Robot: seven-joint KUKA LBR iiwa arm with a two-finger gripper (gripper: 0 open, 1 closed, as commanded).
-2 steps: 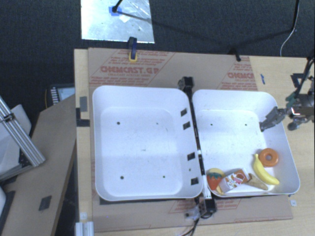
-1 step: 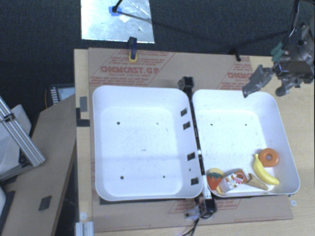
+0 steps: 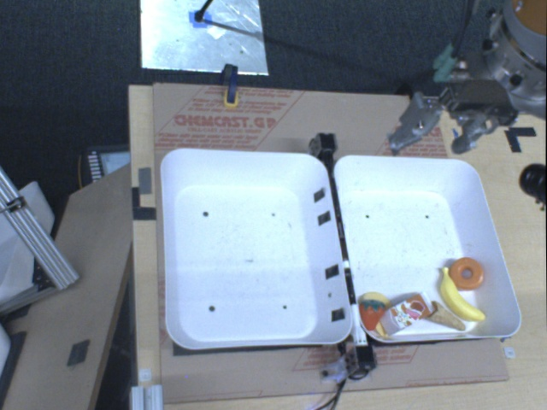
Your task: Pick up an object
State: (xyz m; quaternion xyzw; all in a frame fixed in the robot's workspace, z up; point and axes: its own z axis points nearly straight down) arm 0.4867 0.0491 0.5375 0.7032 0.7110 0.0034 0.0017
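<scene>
Above the far rim of the right bin, the gripper hangs with fingers spread, nothing between them. Objects cluster in that bin's near corner: banana, orange ring, a packet (possibly a toy carton). Best approach: descend over the banana, clear of the wall, pincer across its narrow width.

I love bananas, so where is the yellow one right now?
The banana lies in the right bin, near its front right corner, just below the orange ring.
</scene>
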